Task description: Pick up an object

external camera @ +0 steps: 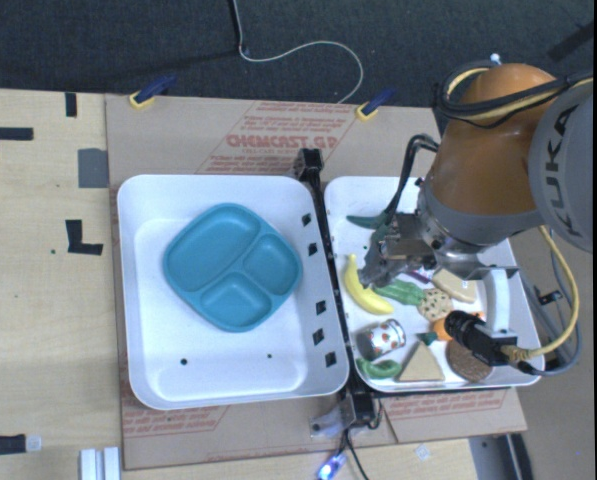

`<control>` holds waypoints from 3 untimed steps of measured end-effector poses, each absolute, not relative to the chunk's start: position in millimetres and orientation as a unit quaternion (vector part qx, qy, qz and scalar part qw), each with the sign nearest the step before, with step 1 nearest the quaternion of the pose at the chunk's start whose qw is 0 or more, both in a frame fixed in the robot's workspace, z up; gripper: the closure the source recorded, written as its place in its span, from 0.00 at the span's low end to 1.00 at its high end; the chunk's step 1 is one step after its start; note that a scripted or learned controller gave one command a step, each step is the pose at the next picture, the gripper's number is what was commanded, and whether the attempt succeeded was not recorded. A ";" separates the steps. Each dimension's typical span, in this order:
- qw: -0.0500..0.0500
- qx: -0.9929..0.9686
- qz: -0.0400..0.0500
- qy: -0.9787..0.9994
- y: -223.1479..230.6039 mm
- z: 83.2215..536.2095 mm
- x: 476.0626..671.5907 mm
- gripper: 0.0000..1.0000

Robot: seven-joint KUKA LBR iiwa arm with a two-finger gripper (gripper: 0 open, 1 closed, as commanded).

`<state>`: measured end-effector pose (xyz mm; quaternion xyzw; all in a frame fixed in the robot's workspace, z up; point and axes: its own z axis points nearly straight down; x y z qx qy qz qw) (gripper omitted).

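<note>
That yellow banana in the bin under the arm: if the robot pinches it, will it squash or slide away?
The banana looks glossy and evenly coloured, so it is probably a stiff, light plastic toy that won't squash. Its smooth curved skin may slip between the fingers. Lying on its side by the bin wall, it might pivot if nudged rather than roll.

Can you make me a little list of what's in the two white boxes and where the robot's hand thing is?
left bin: a blue divided plate, lying flat
right bin: a jumble of toy food, with a yellow banana, a green piece and a spotted cookie
arm: reaches in from the right, over the right bin
end effector: low above the banana
anything held: cannot tell
</note>
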<state>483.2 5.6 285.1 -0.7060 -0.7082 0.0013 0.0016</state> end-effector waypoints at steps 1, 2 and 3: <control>0.001 -0.707 0.001 -0.707 11.0 281.0 483.3 1.00; -0.005 -0.705 -0.006 -0.709 32.7 432.7 491.0 1.00; 0.000 -0.708 0.001 -0.706 -6.8 404.5 483.3 1.00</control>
